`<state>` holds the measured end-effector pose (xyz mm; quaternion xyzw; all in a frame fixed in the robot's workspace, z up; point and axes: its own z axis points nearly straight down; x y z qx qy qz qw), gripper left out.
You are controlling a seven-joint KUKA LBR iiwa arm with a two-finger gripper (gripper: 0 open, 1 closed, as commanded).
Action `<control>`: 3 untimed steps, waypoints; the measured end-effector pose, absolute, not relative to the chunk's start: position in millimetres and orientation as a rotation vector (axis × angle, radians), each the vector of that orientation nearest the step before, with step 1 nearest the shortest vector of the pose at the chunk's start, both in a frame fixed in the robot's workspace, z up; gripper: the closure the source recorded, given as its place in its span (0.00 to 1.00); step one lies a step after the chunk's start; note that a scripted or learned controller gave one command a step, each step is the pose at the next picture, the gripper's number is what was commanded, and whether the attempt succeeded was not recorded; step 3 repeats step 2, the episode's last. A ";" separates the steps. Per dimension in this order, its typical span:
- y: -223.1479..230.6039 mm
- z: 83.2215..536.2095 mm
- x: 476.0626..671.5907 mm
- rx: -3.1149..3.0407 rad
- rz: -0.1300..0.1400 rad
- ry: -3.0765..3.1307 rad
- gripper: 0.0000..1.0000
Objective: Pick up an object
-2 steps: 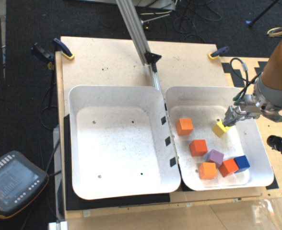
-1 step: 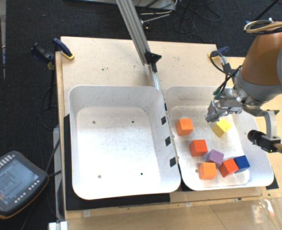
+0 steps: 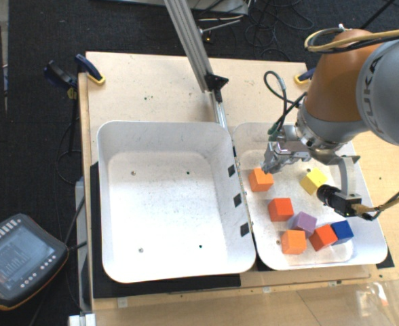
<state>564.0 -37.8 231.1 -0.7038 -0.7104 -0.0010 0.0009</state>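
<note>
Claw (image 3: 267,168) | low in right bin (image 3: 369,253), touching orange cube (image 3: 260,180) | finger state: cannot tell | left bin (image 3: 111,138) alongside

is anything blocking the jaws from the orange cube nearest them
Nothing visible does. The gripper sits right above the orange cube at the right bin's left side; the other blocks lie apart, toward the near edge.
</note>
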 end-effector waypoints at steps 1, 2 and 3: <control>21.5 225.7 561.6 -2.210 -0.002 -2.231 1.00; 81.6 227.7 576.4 -2.212 -0.004 -2.231 1.00; 81.6 227.7 576.4 -2.212 -0.004 -2.231 1.00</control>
